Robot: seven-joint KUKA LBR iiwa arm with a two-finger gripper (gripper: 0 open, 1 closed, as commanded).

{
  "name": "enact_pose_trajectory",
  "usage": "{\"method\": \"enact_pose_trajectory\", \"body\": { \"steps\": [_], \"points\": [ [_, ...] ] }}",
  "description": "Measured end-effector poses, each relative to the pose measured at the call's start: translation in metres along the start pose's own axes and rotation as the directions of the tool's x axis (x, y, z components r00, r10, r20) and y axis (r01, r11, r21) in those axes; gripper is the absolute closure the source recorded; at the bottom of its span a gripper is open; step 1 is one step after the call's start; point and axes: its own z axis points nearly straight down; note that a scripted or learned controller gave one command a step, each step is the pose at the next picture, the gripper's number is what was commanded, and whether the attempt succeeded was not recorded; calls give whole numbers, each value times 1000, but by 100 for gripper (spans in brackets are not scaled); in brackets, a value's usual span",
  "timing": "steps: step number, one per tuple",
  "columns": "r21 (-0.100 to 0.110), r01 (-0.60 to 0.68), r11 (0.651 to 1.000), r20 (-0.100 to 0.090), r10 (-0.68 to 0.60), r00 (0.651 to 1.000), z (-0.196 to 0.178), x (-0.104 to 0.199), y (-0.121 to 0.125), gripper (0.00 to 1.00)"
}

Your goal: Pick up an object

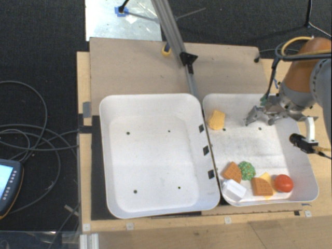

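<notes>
In the right-hand bin (298, 162) I see six small toy food pieces. A yellow cheese-like wedge (216, 120) lies alone near the bin's upper left corner, close to the divider. The rest cluster along the near edge: an orange waffle piece (232, 172), a green broccoli-like lump (247, 169) touching it, a white block (234, 190) just below them, a second orange waffle piece (262, 186) with a small yellow wedge (266, 177) at its top, and a red tomato (283, 182) at the right end.
</notes>
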Motion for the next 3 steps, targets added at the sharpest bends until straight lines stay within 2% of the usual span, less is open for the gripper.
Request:
{"method": "enact_pose_trajectory", "body": {
  "steps": [1, 3],
  "points": [
    [-7, 3, 1000, 3, -3, 1000, -15, -1, 2, 100],
    [-10, -1, 1000, 2, 1, 1000, -135, -3, 3, 100]
  ]
}}
